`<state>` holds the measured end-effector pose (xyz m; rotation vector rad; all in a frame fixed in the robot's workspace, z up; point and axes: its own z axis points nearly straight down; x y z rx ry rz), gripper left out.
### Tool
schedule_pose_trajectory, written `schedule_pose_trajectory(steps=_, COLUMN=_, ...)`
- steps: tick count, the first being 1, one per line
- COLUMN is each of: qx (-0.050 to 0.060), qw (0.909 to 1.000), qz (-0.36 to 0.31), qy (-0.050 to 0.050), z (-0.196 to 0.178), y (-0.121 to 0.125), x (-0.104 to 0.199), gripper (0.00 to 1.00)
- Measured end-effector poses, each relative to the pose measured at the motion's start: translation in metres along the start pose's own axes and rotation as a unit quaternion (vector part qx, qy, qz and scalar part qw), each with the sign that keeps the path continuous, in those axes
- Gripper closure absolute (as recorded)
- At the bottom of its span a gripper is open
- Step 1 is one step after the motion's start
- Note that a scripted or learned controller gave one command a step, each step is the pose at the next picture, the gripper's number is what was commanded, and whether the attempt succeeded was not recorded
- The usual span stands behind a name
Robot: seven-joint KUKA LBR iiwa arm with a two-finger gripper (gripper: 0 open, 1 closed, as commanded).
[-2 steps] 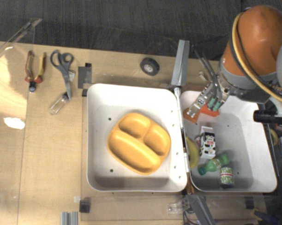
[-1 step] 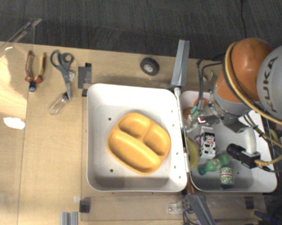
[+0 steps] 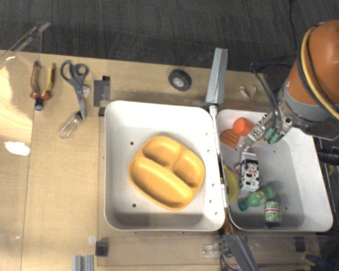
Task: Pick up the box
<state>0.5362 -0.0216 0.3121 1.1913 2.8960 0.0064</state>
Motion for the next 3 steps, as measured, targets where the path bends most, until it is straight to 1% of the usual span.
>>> schedule_pose_trajectory(steps=1, qx=0.002, qw=0.9846, qz=0.175, qy=0.001, z=-0.006, y=0.046, x=-0.001, gripper=1.0)
schedule_pose_trajectory(steps=2, qx=0.003, qw=0.9681, qz=0.251, qy=0.001, z=0.021, y=0.088, x=-0.096, gripper=1.0)
schedule_pose_trajectory(steps=3, qx=0.004, qw=0.9256, qz=0.378, qy=0.001, z=0.034, y=0.045, x=-0.142, gripper=1.0)
